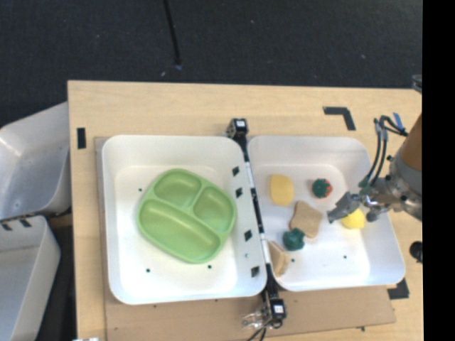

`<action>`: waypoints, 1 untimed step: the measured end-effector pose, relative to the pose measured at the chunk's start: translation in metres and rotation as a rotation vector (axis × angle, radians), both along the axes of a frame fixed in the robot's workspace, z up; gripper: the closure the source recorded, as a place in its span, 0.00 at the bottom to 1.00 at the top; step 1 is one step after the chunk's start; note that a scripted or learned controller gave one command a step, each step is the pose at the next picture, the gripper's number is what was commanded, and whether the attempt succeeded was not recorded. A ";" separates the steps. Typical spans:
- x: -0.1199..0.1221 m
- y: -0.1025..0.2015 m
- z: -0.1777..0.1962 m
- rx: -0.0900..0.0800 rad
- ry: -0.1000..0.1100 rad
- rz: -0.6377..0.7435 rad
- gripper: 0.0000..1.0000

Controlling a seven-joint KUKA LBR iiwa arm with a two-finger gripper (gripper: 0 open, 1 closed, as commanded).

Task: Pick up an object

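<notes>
Two white bins sit side by side on the surface; the left bin [121,275] holds a green divided plate [186,215], and the right bin [380,265] holds the loose items any of which would serve the task. Near its left wall lie a yellow block [281,189], a tan slice [306,219], a dark green lump [293,239] and a second tan piece [279,258] against the divider. A small green and red ball [321,187] lies further toward the back. By the right wall sits a yellow object [353,220], and the end effector [355,208] is down right at it, one grey finger [341,209] reaching out to its left. Whether the fingers are spread or closed around it I cannot tell, since the wrist covers the near side. My reading is that the approach is done and the grasp is at best in progress; nothing is visibly lifted, so closing firmly and raising the object remain.
</notes>
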State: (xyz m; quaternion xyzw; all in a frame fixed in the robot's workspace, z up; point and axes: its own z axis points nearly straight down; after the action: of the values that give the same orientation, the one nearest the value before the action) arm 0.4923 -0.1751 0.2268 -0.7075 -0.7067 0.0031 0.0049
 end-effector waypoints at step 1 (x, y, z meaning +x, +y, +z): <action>0.003 0.000 0.006 -0.003 -0.012 0.003 0.00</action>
State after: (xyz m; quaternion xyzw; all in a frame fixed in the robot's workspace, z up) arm 0.4950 -0.1748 0.2327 -0.7063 -0.7079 -0.0002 -0.0006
